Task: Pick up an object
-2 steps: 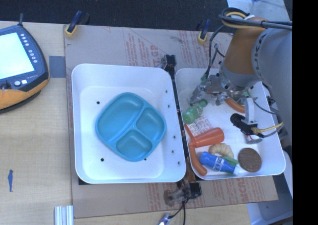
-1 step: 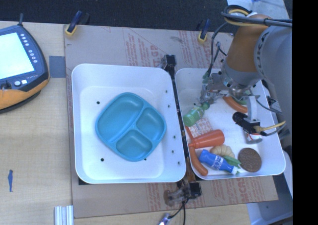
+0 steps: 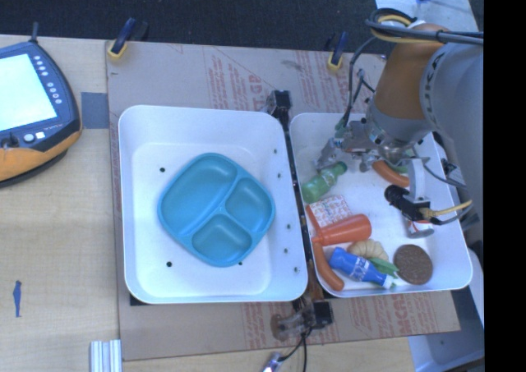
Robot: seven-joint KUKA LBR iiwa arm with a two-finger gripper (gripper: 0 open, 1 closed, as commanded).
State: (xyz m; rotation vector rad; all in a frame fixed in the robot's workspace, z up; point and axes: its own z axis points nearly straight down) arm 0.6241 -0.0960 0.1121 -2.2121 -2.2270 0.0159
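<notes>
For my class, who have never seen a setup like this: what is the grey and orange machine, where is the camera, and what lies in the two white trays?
It is a single picture, taken from a camera fixed above the bench, looking down at a slant. The grey and orange machine is a robot arm reaching in from the right; its gripper hangs low over the right bin. That bin holds small toy-like items: a green bottle, an orange cylinder, a blue tube and a brown disc. The left bin holds a blue divided plate. Whether anything is gripped cannot be told.
</notes>
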